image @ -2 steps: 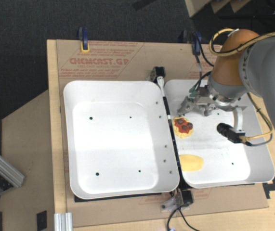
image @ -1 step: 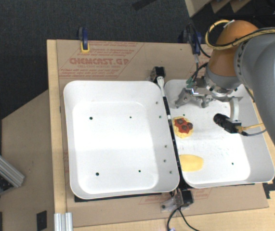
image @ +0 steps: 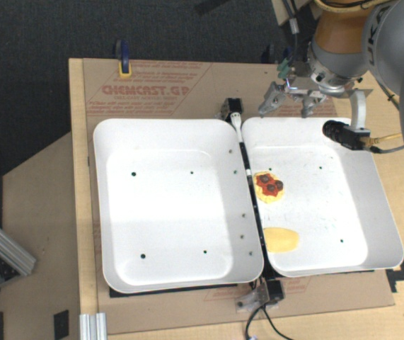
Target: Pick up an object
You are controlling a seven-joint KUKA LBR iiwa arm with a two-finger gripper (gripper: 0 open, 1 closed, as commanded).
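Two small objects lie in the right bin [image: 361, 211], near its left wall. One is a yellow piece with red and dark bits on top [image: 268, 186]. The other is a plain yellow oval [image: 281, 239], closer to the front edge. My gripper [image: 287, 106] hangs above the back rim of the right bin, well behind both objects. Its fingers [image: 268, 104] are spread apart with nothing between them, so it is open.
The left bin [image: 110, 211] sits beside the right one, with a black divider strip [image: 247, 183] between them. A black part on the arm [image: 343, 134] overhangs the right bin's back corner. Brown cardboard [image: 152, 87] lies under both bins, with a blue clamp [image: 124, 57] at its back edge.
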